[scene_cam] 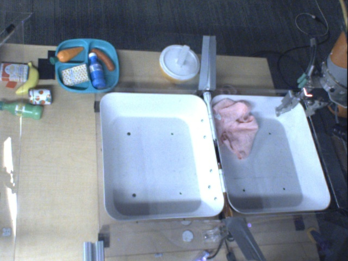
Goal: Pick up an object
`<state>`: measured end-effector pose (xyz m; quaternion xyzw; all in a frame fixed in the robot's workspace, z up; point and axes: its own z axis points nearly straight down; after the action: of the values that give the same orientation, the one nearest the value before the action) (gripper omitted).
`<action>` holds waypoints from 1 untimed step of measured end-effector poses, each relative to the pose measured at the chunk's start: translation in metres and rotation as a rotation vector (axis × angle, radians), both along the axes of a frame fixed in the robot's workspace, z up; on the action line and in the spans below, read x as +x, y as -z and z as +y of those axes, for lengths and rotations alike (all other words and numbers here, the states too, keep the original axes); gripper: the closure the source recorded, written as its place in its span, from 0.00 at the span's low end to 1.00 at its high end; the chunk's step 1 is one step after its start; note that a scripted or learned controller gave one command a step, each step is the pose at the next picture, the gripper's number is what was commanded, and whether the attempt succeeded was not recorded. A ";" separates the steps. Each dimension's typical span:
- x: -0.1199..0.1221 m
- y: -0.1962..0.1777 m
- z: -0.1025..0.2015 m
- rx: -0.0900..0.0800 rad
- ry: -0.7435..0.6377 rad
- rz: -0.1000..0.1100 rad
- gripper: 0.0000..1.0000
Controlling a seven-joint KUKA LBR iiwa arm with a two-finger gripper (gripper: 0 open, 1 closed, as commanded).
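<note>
A crumpled pink cloth (236, 126) lies in the right bin (293, 194), bunched against the wall that bin shares with the left bin (152, 162), toward the far end. The gripper (293, 99) hovers to the cloth's right, well apart from it, over the same bin's far right corner; whether it is open or closed cannot be told. The cloth looks light, soft and limp, likely to sag and drape when lifted. The raised folds at its middle seem the best place to pinch, since flat edges could slip free.
</note>
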<state>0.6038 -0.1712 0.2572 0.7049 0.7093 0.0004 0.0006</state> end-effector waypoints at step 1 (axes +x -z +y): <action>0.024 0.160 0.011 -0.001 -0.013 -0.006 0.00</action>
<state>0.6282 -0.1601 0.0969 0.7002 0.7139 0.0021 0.0032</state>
